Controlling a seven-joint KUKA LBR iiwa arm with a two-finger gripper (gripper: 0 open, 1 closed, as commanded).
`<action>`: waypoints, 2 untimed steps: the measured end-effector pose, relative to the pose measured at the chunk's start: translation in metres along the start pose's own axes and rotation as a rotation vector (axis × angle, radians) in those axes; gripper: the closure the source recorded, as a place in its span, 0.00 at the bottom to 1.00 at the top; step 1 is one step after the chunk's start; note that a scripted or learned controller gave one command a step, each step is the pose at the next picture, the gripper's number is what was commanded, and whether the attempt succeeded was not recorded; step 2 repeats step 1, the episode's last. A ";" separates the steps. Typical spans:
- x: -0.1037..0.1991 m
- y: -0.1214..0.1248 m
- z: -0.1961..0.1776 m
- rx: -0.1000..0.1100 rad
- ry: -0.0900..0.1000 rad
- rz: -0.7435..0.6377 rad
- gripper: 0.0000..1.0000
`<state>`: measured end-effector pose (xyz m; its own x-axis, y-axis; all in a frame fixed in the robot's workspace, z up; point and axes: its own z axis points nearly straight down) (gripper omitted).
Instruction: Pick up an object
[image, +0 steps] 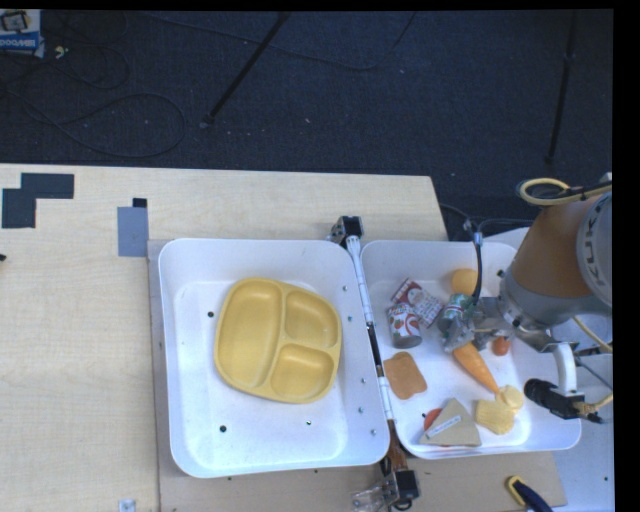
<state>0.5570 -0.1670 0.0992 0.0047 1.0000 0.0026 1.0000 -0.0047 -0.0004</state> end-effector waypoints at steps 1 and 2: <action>0.050 0.032 -0.078 0.001 -0.002 -0.006 1.00; 0.050 0.032 -0.078 0.001 -0.002 -0.006 1.00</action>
